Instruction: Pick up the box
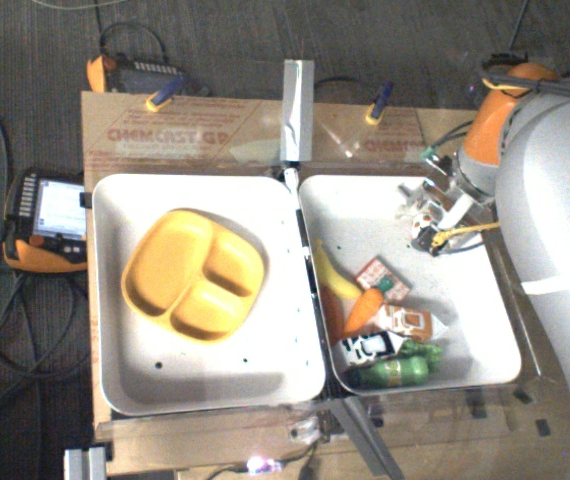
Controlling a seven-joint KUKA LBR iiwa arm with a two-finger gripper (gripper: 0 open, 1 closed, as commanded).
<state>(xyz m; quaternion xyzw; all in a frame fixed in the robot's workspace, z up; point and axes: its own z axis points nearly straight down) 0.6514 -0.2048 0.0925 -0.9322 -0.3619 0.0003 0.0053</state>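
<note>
Gripper [427, 220] hangs over the right bin's [485, 298] far side, well apart from the box [382, 277]; finger state cannot be told.

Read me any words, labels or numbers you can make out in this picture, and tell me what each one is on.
Faded red print, mirrored and too blurred to read: on the cardboard sheet behind the bins.
Printing too small to read: on the small box and the orange-and-white carton in the right bin.
Black-and-white pattern, no readable text: on the pack.
Lit screen, unreadable: on the handheld pendant.
</note>
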